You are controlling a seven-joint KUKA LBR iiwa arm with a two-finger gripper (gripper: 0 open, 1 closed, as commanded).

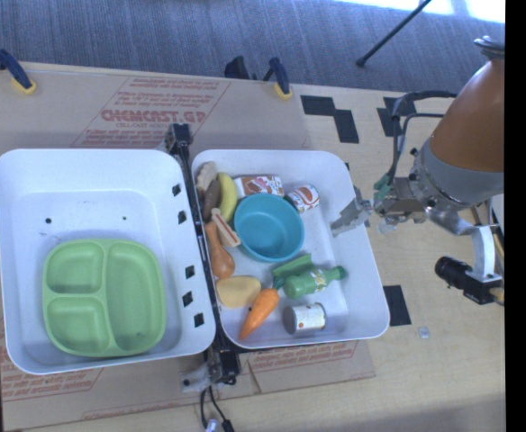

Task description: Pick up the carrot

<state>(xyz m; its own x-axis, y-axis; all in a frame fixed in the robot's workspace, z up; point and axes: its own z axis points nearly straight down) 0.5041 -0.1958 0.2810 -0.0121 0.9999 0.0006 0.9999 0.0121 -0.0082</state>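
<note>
Carrot [260,310] orange, near my white right bin [364,282]. Bowl [268,226] blue. Banana [228,196] yellow. Bottle [312,282] green. Potato [237,291] pale yellow. Can [308,318] silver, red label. Left bin [29,187] white, divided plate [105,297] light green. My arm [475,124] orange over grey. Cardboard [146,106] tan, red print. Clamps [15,72] blue and yellow.

We see our arm [466,138] reaching in from the right, its orange band high at the frame's edge and the grey wrist below it. Our gripper [349,216] points leftward and slightly downward, held out from the wrist, with nothing visible between its fingers.
</note>
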